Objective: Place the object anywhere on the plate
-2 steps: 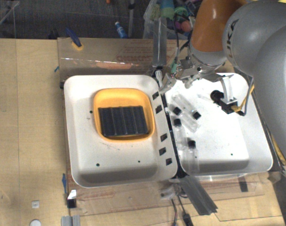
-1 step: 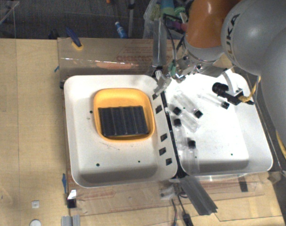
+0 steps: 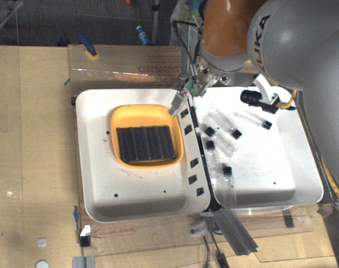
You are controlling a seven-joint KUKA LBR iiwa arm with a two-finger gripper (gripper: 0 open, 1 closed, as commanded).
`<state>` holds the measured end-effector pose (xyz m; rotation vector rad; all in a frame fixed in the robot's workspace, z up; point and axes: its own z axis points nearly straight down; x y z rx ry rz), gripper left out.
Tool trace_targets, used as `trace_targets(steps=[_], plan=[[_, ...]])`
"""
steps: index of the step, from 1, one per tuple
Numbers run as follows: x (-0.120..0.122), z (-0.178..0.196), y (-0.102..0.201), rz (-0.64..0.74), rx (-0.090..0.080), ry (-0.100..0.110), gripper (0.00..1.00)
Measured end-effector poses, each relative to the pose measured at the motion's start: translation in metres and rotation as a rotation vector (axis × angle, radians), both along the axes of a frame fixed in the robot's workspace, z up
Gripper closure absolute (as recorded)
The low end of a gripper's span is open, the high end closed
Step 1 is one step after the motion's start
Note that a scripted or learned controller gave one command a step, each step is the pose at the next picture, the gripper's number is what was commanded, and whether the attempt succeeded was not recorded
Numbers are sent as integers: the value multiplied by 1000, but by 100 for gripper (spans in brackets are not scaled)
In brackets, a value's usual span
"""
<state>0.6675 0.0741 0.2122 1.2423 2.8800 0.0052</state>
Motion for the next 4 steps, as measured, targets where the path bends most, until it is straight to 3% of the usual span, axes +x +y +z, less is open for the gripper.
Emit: trace_targets(steps=[1,2,3,4], plan=[[-3,10,-7,253,-1,-1,0],[-14,6,25,519,-1,3,0],[-10,15,0,715,-3,-3,0],[-3,-26,-21,741,-2,2,0]])
